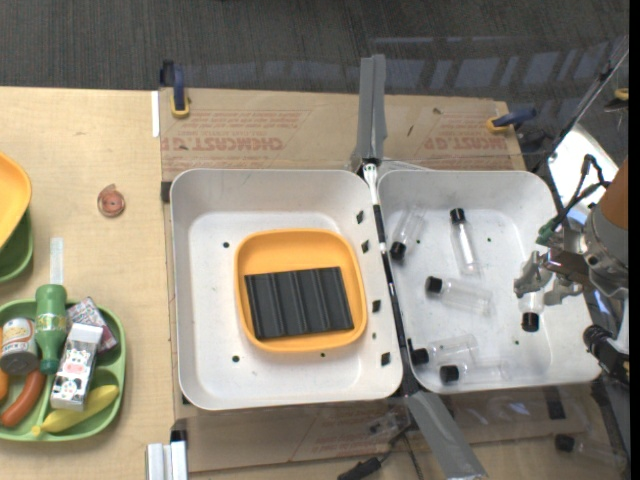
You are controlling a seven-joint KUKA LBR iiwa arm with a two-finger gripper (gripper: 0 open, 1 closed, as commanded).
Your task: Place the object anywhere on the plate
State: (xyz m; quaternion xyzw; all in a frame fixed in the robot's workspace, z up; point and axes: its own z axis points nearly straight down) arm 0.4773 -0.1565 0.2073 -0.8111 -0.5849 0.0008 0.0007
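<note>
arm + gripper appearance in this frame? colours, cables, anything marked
At the right edge, the gripper is a small silvery-grey metal assembly with green bits near its mount. Dark cables loop above it. An orange patch of the arm shows behind, with pale grey housing below it. No legible markings.

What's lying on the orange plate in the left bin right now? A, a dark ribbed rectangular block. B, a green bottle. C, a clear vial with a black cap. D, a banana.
A: a dark ribbed block lies flat on the orange plate in the left bin; the clear vials lie in the right bin.
</note>
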